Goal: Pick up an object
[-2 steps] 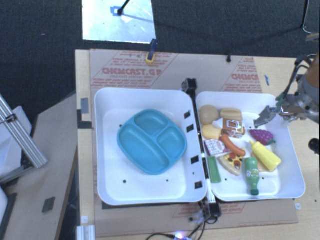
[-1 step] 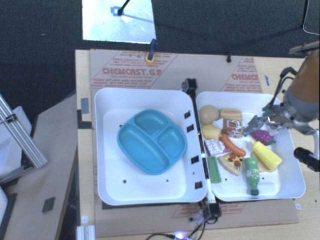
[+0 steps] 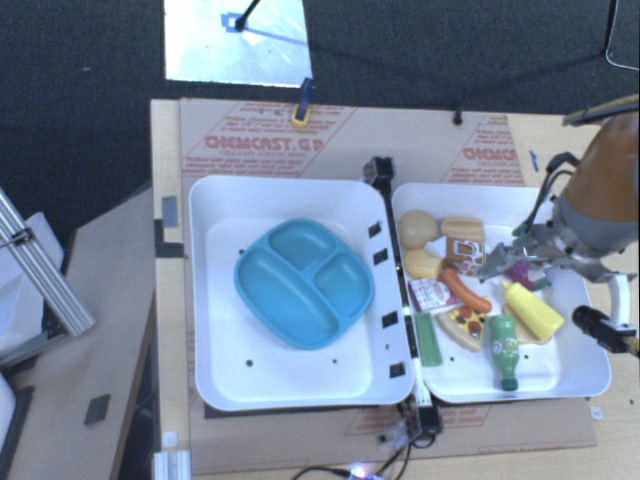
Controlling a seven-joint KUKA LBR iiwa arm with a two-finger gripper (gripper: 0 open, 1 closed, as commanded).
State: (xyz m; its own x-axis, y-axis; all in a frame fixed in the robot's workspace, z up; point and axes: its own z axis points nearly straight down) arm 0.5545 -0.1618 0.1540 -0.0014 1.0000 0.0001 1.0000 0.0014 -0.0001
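The right bin (image 3: 585, 373) holds a heap of toy food: a beige potato (image 3: 418, 228), a tan bread piece (image 3: 462, 230), a yellow lemon (image 3: 422, 264), an orange sausage (image 3: 466, 290), a pizza slice (image 3: 462, 326), a green bottle (image 3: 503, 350), a yellow block (image 3: 533, 310) and a small purple piece (image 3: 522, 274). My gripper (image 3: 515, 260) hangs low over the middle of this bin, right above the purple piece and beside the sausage. The wrist hides what lies directly under it. Nothing is visibly lifted.
The left bin (image 3: 215, 363) holds a blue divided plate (image 3: 303, 282). A black hinge strip (image 3: 392, 278) runs between the bins. A green strip (image 3: 428, 338) and a small packet (image 3: 430, 294) lie near the right bin's left wall.
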